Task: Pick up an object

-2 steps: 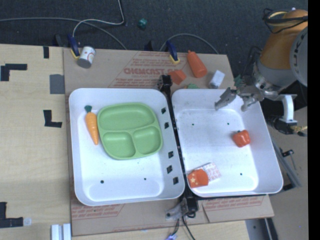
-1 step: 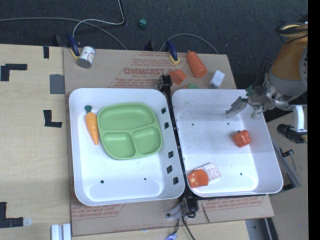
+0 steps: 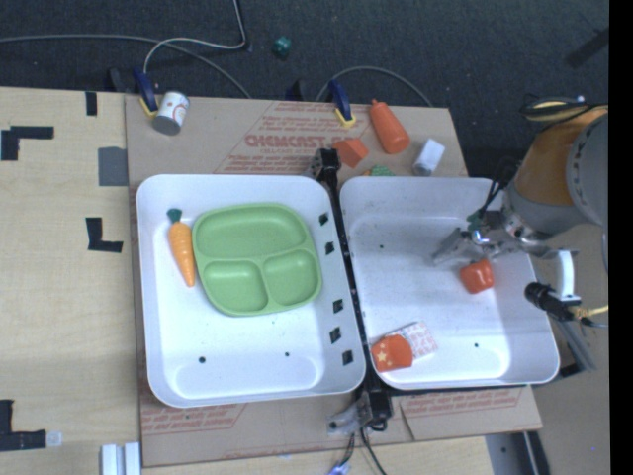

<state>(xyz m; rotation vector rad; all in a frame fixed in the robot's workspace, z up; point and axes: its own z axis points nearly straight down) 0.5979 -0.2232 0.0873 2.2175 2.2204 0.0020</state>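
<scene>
I have the jaws low in the right bin, just beside the orange block, lined up to grab; spread I cannot tell.

Cardboard-covered bench bearing two white bins: left bin, right bin. Far edge: small can, orange bottle, orange block, white cube.

The arm is a rounded grey shell with a broad orange band wrapping it above the wrist. Below the band sits a darker metal wrist block, and from it extend thin silvery fingers (details too small to read). A black cable runs beside it.
</scene>
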